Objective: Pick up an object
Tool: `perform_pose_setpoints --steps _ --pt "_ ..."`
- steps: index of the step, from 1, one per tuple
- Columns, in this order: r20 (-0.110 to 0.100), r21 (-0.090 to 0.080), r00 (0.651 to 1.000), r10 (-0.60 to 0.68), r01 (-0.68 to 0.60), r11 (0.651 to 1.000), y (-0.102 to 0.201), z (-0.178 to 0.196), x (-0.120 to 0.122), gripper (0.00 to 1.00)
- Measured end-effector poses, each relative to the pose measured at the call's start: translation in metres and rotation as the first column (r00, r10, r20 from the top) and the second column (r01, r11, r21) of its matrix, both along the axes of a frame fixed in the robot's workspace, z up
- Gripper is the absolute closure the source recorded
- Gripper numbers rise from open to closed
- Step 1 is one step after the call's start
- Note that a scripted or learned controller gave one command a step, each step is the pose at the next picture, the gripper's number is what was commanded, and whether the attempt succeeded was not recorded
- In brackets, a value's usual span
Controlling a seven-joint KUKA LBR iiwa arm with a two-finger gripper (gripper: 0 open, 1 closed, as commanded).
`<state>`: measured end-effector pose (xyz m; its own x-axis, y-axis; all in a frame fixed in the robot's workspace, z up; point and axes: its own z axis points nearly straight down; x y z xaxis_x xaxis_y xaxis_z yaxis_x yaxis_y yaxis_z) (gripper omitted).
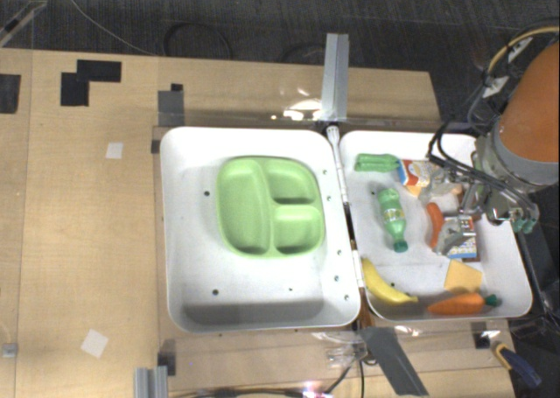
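Observation:
My gripper (455, 237) hangs low over the right bin (512, 291), near its right side. Just left of it lies a slim orange-red piece (433, 223). A blue and white packet (470, 253) pokes out from under the gripper on its lower right. A yellow cheese wedge (463, 276) sits just below that. Further left are a green bottle (391, 217) and a flat green item (376, 163). A banana (383, 285) and a carrot (457, 303) lie along the front wall. An orange and white packet (413, 175) rests near the back.
The left bin (188, 287) holds a green divided plate (267, 205). A metal post (335, 81) stands behind the gap between the bins. The arm's orange band (534, 112) and cables hang over the right bin's far right corner.

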<state>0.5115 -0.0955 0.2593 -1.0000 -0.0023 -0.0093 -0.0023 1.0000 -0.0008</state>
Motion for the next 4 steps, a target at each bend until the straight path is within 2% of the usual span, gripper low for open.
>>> perform_pose_setpoints --steps 1,2,3,4 --pt "-0.013 0.003 0.999 -0.038 0.038 0.999 -0.030 -0.150 0.016 0.00" --pt "0.006 0.001 1.000 -0.027 0.027 1.000 0.003 -0.169 0.077 0.00" --pt "0.007 0.002 0.999 -0.050 0.050 0.999 -0.003 -0.169 0.072 0.00" --pt "0.007 0.000 0.999 -0.050 0.050 0.999 0.007 -0.169 0.068 0.00"
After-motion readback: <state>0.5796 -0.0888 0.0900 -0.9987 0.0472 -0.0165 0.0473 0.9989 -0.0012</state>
